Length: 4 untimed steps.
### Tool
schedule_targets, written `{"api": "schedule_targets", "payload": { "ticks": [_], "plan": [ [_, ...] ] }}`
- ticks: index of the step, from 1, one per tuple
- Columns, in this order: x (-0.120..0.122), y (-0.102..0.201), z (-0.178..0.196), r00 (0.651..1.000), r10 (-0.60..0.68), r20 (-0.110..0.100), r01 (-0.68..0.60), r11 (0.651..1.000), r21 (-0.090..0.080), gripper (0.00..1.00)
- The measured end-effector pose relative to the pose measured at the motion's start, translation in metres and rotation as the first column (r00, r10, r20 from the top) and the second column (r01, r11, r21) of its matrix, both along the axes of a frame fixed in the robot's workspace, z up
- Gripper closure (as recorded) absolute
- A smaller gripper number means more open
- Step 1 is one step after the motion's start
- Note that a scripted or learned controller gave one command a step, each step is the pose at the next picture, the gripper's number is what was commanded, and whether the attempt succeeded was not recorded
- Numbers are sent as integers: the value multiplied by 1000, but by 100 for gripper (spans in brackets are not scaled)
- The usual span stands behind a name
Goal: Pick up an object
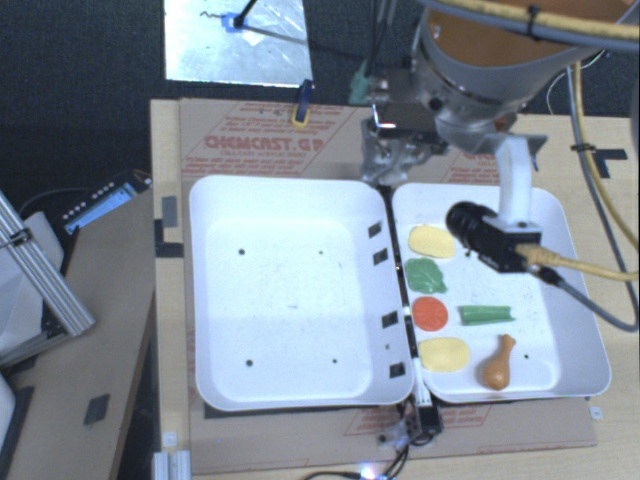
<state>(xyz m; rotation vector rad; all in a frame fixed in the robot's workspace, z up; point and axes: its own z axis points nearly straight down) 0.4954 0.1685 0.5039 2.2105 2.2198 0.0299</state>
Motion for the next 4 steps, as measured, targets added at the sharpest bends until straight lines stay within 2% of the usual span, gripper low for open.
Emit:
{"api": "schedule_targets", "payload": {
  "ticks": [1,2,3,4],
  "plan": [
    [18,61,34,1000,5,-13,-5,1000,-3,100],
    [55,65,-172,999,-3,-33,3,1000,-14,100],
    [47,66,-38,1000,0,-4,0,1000,0,100],
    [31,66,18,1000,1,-12,-1,1000,-3,100]
  ]
}}
